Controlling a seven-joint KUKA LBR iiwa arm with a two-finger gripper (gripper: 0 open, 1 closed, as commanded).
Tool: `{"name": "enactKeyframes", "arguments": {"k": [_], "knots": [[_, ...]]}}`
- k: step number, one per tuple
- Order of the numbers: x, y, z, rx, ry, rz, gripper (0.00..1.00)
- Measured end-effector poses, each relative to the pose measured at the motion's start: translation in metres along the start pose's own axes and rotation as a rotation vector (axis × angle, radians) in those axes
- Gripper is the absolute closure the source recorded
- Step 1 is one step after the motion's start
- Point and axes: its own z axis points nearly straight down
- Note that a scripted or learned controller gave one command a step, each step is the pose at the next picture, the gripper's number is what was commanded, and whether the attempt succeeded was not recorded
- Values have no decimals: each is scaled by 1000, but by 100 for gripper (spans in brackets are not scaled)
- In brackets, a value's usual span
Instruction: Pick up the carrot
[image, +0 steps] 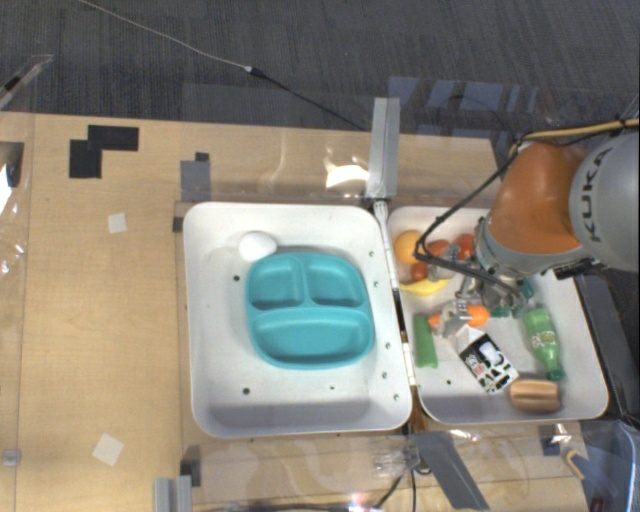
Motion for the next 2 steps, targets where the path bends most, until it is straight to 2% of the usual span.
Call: {"name": "enactKeyframes", "arguments": {"k": [1, 2], "knots": [[44, -12, 7, -1, 17, 65, 0], [29, 0, 8, 4, 21, 492, 0]]}}
